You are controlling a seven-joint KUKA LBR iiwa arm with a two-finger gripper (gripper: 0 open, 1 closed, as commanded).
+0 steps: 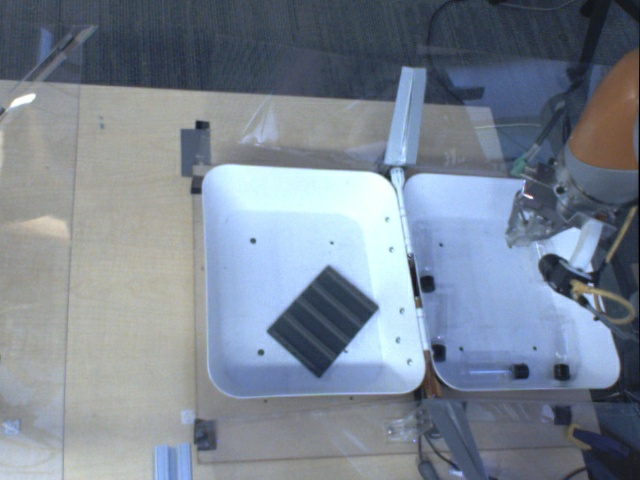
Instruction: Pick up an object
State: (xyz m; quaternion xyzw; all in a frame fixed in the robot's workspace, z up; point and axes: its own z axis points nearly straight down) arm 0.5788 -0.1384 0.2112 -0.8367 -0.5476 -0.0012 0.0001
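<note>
Lying diagonal in left bin (225, 268) — ribbed dark pad (323, 320); arm (600, 138) over right bin (480, 268).

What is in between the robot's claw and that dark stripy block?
From the camera view, the gripper is over the right bin; the ridged block lies in the left bin. Between them: bare white floor and the bins' adjoining rims.

Pale wooden counter (110, 268) seen from above; two shallow white bins carried side by side: left bin (230, 228), right bin (470, 203).
</note>
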